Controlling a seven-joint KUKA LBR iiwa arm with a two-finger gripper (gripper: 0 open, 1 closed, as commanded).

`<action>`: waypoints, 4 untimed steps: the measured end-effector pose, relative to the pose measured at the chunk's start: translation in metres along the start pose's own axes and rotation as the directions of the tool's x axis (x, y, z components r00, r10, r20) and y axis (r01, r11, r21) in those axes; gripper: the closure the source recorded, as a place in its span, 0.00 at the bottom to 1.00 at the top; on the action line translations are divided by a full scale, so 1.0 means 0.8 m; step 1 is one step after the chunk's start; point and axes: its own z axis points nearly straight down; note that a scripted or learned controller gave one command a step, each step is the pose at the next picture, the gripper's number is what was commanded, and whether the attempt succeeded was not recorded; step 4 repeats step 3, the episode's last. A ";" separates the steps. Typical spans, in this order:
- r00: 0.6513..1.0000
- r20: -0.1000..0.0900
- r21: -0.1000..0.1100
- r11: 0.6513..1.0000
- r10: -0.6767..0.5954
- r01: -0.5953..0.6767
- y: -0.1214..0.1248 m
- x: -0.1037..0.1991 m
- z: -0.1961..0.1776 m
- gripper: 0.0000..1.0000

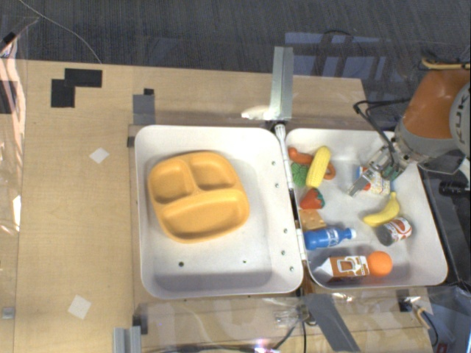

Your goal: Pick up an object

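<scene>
1. Claw (384,166) sits low in the upper right part of the right bin (434,230), just above a small white packet (374,182) with red and blue print.
2. Whether its fingers stand apart or together, cannot tell: the tip is small and blurred against the packet. Nothing shows plainly between the fingers, so no hold is confirmed. It looks to touch or nearly touch the packet's upper edge.
3. Arm (434,116) comes in from the right edge, its orange band rounded and bulky over the bin's far right corner, the grey wrist angling down and left to the claw. Black cable (372,116) loops beside it.
4. Pickable things, all in the right bin: a corn cob (319,166) lying slantwise over an orange carrot-like piece (298,155) near the divider; a green item (299,173) and a red strawberry (312,197) just below; a tan piece (311,219) beneath that.
5. Blue bottle (327,237) lies on its side, cap towards the right.
6. Banana (383,212) lies just below the packet, with a small can (395,230) touching or just beside its lower end.
7. Brown carton (347,267) and an orange ball (380,263) sit side by side at the near edge.
8. Left bin (213,271) holds a yellow divided tray (197,195), well apart from the claw.
9. Both bins rest on the wooden worktop (66,219).
</scene>
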 end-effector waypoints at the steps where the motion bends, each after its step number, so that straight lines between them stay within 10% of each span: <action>1: 0.932 -0.002 -0.002 0.932 0.363 -0.363 0.064 0.097 -0.001 0.00; 2: 0.881 -0.001 0.000 0.881 0.474 -0.474 0.080 0.095 -0.001 0.00; 3: 0.883 0.003 -0.005 0.883 0.469 -0.469 0.082 0.093 -0.018 1.00; 4: 0.883 0.003 -0.005 0.883 0.469 -0.469 0.082 0.093 -0.018 1.00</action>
